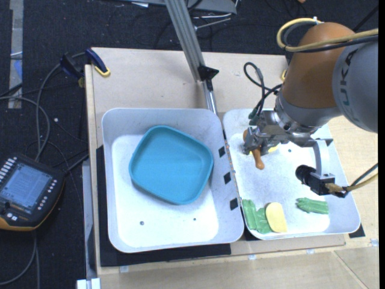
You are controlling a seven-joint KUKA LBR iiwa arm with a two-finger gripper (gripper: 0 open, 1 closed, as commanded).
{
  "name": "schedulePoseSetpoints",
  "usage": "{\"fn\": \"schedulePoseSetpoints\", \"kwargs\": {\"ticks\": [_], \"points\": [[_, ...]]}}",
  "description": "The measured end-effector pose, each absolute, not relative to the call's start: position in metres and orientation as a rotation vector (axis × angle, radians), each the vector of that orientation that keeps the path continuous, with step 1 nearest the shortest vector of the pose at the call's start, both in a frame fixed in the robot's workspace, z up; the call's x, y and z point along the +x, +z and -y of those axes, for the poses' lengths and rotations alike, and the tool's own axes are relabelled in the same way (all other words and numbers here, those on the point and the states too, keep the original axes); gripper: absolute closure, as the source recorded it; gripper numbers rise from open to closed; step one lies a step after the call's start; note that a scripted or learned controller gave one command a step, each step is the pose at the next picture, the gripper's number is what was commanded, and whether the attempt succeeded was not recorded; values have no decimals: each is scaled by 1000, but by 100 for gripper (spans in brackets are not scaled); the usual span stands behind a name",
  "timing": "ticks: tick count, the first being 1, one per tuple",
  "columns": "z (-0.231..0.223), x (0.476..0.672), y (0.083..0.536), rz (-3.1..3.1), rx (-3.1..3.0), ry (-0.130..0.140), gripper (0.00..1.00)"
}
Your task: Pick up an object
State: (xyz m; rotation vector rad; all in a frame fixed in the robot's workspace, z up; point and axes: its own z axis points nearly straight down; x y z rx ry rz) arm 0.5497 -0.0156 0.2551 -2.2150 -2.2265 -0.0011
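The gripper [255, 144] hangs low over the right bin [340, 224] toward its 10 o'clock corner, with a small orange-brown object [258, 159] apparently clamped between its fingers, likely mid-lift; green and yellow pieces [267, 217] lie at 6 o'clock, the blue tray [171, 164] fills the left bin

One fixed camera looks down on the pale wooden bench [156, 80] from above and in front, at a slant, so the far edge sits high in the picture and the near edge low. It stands far enough back to take in both shallow white plastic bins, the left one [117, 221] and the right one [337, 221], along with dark floor to the left and beyond. The grey arm with the orange band [322, 62] enters from the right edge.
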Motion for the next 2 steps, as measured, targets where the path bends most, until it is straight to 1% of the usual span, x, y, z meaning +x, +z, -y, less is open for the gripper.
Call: {"fn": "schedulePoseSetpoints", "kwargs": {"ticks": [1,2], "points": [[-32,539,238,2225,-2216,1,100],[-92,530,229,2227,-2214,0,100]]}}
